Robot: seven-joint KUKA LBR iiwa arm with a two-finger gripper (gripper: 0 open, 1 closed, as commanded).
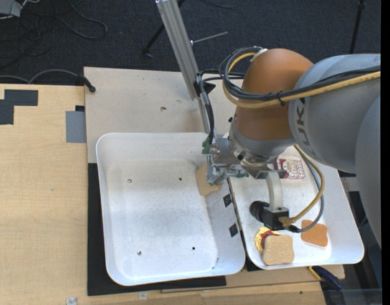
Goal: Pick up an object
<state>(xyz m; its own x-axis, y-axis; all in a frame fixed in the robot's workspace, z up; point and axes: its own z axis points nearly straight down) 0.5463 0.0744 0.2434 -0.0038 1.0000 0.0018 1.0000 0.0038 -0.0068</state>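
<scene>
Closest to the camera, a slice of toasted bread (278,250) lies flat near the front edge of the right bin (340,218). A small red and yellow item (263,236) touches the slice on its far-left side; I cannot tell what it is. An orange, flat-looking piece (316,235) sits just beside the slice to its right, also near the front edge. Toward the far edge of that bin, a white packet with red print (294,168) is partly covered by the arm.

The left bin (150,215) is the larger in my view. Its floor is white, scuffed with grey and marked by a few dark specks. A tan piece (204,184) rests against its right wall, about midway between the far and front edges. Two small black tabs (233,229) sit on the rim where the two bins meet.

The grey arm (335,119) reaches in from the right, and its orange band (271,100) bulges above the far edge of the right bin. The gripper (214,173) hangs low over the shared rim, right at the top of the tan piece. I cannot tell whether it is open or closed, or whether it has hold of the piece.

A silver rail (181,43) rises at a slant from behind the gripper. Both bins rest on a pale board (138,100), with a wooden surface (36,202) to its left.
</scene>
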